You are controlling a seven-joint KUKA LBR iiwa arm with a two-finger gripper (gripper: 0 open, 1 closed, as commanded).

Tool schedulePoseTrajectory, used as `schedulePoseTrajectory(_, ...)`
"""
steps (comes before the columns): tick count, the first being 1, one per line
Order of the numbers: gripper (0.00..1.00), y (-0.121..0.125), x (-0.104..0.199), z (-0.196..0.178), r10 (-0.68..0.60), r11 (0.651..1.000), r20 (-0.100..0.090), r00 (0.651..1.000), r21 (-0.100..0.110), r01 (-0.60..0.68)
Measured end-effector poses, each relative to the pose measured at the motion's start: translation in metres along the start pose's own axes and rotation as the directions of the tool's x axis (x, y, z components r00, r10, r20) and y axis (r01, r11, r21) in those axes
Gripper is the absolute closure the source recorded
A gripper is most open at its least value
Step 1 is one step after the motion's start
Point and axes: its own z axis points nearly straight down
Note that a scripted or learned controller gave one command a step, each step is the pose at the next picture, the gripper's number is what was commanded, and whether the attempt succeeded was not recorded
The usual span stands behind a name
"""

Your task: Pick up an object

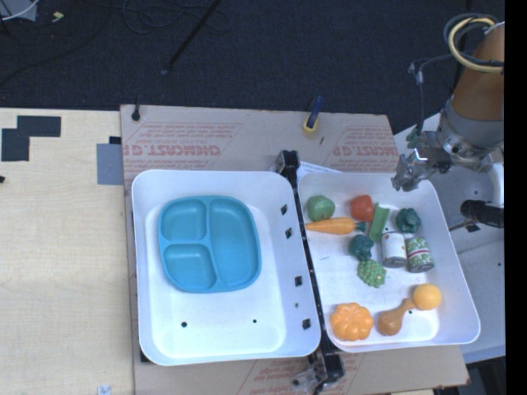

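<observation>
Seen from above, the gripper [409,171] hangs over the upper right corner of the right bin [461,303], carrying nothing; at this size it cannot be told how its jaws stand. The pickable toys crowd that bin, presumably heaped there as grasp targets: a red tomato [361,206], carrot [331,226], green stick [379,221], two cans [408,251], an orange pumpkin [352,321] and a yellow-headed gourd [412,305]. The left bin [156,319] holds a blue divided tray [208,243], likely the drop side.
</observation>
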Motion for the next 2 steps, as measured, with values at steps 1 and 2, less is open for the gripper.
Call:
schedulePoseTrajectory(1, 1.00, -0.029, 0.038, -0.003, -0.001, 1.000, -0.002, 1.000, 0.004, 0.001)
schedulePoseTrajectory(2, 1.00, -0.069, 0.069, 0.010, -0.001, 1.000, -0.002, 1.000, 0.007, 0.001)
